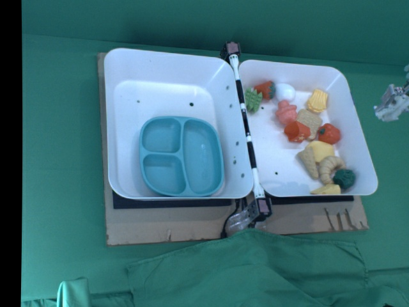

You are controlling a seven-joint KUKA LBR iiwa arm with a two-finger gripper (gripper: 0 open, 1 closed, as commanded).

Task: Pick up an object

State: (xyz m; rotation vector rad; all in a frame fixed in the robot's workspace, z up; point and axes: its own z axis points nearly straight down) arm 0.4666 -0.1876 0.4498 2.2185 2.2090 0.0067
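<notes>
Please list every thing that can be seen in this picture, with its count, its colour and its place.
bins: two, white, side by side on the bench.
tray: one, light blue, three compartments, in the left bin.
toy foods: about a dozen, red, orange, yellow, tan, green, in the right bin.
egg: one, white, near the far wall of the right bin.
broccoli: one, dark green, near corner of the right bin.
divider: one, black and white bar, between the bins.
board: one, brown, under the bins.
cloth: green, covering the bench.
gripper: one, grey, at the right edge, outside the right bin.
</notes>
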